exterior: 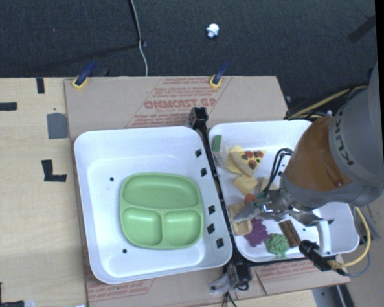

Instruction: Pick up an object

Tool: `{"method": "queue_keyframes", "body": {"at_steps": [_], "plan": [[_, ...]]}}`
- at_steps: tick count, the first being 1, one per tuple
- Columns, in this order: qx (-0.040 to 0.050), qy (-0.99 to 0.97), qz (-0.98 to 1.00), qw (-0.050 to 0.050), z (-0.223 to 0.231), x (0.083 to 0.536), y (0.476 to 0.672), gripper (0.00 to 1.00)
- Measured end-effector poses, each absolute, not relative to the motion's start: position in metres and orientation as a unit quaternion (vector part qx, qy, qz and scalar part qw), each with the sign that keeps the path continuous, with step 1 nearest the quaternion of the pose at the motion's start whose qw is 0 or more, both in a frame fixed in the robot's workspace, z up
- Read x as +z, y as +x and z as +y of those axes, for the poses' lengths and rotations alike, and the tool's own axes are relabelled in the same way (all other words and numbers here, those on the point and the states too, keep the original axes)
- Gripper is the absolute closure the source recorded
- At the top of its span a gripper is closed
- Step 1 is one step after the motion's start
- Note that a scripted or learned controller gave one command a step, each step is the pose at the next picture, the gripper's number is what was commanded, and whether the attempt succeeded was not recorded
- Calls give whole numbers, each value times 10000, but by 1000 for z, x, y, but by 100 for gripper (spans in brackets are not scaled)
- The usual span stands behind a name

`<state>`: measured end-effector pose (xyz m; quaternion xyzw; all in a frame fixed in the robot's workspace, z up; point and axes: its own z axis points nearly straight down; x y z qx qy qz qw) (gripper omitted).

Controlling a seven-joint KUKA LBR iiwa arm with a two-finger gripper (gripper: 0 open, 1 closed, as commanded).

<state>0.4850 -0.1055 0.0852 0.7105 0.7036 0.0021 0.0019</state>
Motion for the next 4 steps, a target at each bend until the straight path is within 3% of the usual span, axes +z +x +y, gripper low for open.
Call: {"method": "queue_keyframes", "body": {"at_steps": [1, 2, 3, 4], "plan": [[-9, 7075, 7067, 64, -99, 89, 546, 0], [-5, 7068, 7074, 54, -99, 88, 623, 0], [-59, 7080, 7062, -27, -98, 88, 668, 0], [-32, 7083, 7059, -30, -107, 86, 667, 0]]}}
